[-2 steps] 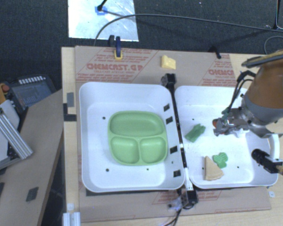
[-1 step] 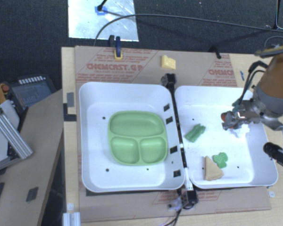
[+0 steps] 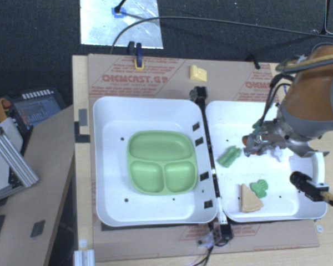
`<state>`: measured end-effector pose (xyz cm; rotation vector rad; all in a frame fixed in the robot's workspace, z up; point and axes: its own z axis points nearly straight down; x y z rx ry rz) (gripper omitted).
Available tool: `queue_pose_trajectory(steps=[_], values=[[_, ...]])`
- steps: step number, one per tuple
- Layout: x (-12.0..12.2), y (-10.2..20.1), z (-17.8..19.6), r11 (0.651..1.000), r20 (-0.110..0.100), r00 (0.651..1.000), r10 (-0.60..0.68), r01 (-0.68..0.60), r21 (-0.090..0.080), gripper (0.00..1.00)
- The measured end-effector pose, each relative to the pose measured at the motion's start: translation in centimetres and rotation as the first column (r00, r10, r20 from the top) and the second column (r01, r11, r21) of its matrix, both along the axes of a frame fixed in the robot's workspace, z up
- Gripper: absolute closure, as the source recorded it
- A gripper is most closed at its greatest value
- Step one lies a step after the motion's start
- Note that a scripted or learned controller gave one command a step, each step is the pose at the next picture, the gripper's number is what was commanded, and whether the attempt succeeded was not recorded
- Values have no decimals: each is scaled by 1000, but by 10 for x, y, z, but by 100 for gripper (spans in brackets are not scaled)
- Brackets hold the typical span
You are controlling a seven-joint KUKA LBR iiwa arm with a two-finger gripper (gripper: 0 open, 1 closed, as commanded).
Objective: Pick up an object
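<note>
Left to right, quick: left bin [image 3: 108, 165], shallow white plastic w/ rounded corners, holds a pale green divided tray [image 3: 161, 162], smooth and matte, three compartments, one wide on top and two smaller below. Behind both bins a brown cardboard sheet [image 3: 166, 76] w/ red print, reads "CHEMCAST" plus a bit more I can't make out; a small yellow wedge [image 3: 198, 73] sits on it, foam-like, near the bins' divide. Over to the right bin [image 3: 225, 121], same white plastic: a green ridged chunk [image 3: 229, 156] lies tilted near its left side, a tan wedge-shaped piece [image 3: 250, 199] sits at the front w/ a little green leafy-shaped bit [image 3: 260, 188] touching its upper right edge. My arm comes in from the right, grey body w/ the orange band up high, wrist bent down over the right bin's middle. My claw [image 3: 253, 144] hangs low just right of the ridged chunk, close beside it, metal bits and a red spot at the tip; whether it's spread or pressed together I can't tell from here. Nothing visibly between the tips.
</note>
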<state>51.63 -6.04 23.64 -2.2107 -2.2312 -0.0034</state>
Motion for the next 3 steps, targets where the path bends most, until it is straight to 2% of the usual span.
queue_pose_trajectory(steps=[1,2,3], values=[[8,51,6,1000,0,1000,1,-1,0,100],[10,103,-12,1000,-2,1000,0,0,0,100],[7,162,-4,1000,0,1000,2,-2,1,100]])
